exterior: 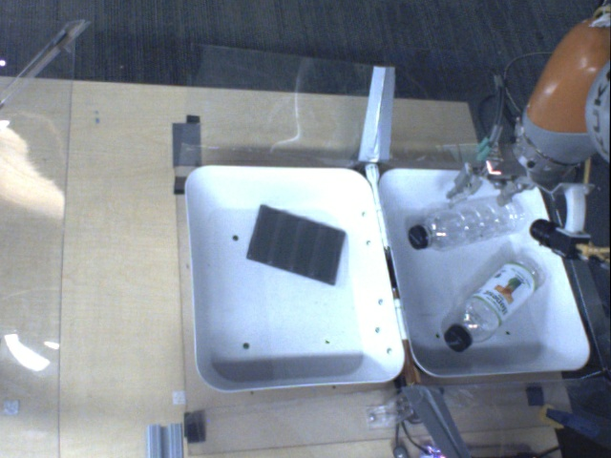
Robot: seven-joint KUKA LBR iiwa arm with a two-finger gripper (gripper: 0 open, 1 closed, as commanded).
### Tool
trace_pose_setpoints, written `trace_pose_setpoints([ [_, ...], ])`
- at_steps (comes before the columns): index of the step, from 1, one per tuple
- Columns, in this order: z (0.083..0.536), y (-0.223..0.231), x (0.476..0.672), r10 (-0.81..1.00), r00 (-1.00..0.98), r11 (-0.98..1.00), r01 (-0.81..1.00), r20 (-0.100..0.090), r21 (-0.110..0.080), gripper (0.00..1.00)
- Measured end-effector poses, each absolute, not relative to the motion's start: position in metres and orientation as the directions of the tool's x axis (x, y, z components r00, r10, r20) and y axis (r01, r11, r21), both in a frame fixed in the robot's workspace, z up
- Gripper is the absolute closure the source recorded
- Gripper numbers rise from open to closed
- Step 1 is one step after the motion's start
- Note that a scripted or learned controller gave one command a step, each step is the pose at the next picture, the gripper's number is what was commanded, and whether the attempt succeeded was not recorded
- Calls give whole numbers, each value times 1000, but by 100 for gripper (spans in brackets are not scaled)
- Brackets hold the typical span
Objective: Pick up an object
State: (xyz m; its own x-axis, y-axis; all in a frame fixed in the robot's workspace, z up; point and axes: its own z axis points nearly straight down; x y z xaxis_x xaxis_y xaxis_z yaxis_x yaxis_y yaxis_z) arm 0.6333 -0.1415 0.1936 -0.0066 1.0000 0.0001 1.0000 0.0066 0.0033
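Approach step in hand: the gripper, fingers spread and empty, hangs over the right bin at the far end of a clear plastic bottle lying on its side, so the next move calls for descent and closure.

The two bins, left bin and right bin, look like smooth white plastic with a soft gloss. In the left bin lies a dark grey pad, matt, with a ribbed surface. In the right bin the upper bottle is clear, crinkled plastic with a black cap. The lower bottle is also clear plastic, glossy, with a printed label and a black cap. The table looks like pale wood, smooth and slightly shiny. The gripper looks like bare metal. The arm's shell is glossy orange above grey.
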Motion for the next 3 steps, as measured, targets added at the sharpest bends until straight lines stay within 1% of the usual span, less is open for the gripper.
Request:
trace_pose_setpoints([
  [1,88,-103,653,995,-104,104,995,-1,9,0],
  [2,102,-102,656,994,-106,106,994,-2,18,100],
  [3,102,-102,656,994,-105,105,994,-2,18,0],
])
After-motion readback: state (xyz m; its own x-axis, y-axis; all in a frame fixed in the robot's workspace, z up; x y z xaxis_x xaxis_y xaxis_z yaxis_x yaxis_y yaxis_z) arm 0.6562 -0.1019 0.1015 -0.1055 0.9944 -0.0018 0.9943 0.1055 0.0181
